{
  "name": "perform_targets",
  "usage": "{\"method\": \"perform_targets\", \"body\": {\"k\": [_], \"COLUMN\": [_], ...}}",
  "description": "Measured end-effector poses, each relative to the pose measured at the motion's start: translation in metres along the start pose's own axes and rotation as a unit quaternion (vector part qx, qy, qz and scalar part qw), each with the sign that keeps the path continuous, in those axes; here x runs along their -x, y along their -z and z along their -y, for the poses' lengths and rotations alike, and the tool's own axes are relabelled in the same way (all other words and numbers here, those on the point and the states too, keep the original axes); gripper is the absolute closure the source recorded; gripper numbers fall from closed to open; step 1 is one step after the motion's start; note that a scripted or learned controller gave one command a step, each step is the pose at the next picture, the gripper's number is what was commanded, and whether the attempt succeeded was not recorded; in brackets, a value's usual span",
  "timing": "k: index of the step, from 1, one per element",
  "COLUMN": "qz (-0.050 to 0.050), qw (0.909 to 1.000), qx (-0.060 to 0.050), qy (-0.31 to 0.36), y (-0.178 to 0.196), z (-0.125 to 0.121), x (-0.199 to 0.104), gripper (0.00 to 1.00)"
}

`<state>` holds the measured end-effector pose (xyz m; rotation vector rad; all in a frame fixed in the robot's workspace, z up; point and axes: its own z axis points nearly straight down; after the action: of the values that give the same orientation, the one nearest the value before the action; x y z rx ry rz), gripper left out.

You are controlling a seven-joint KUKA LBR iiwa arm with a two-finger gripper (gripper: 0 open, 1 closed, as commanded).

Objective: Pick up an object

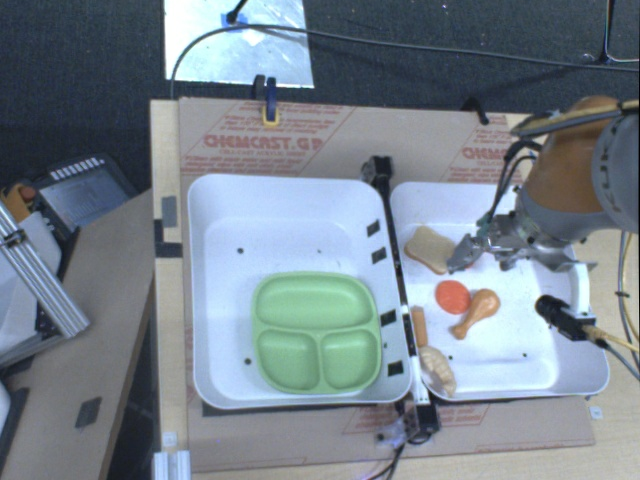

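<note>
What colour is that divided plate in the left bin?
Light green, clearest in the camera view.

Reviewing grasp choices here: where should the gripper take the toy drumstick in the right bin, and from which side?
Probably the narrow shaft of the drumstick, from straight above, fingers closing across it. It lies flat, slanting, with the orange disc close beside its bulbous end.

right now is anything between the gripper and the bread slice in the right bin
Nothing visible. The gripper sits right at the bread slice's right edge, with no object between them. The orange disc and drumstick lie below, off that line.
</note>
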<state>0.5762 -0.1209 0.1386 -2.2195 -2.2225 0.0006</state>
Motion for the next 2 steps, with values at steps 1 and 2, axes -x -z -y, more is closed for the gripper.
{"method": "perform_targets", "body": {"k": [1,2], "qz": [0.000,0.000], "qw": [1.0000,1.0000], "qx": [0.000,0.002], "qy": [0.000,0.000], "y": [-0.052,-0.039], "z": [0.000,-0.001], "x": [0.000,0.000], "gripper": [0.00,1.00]}}
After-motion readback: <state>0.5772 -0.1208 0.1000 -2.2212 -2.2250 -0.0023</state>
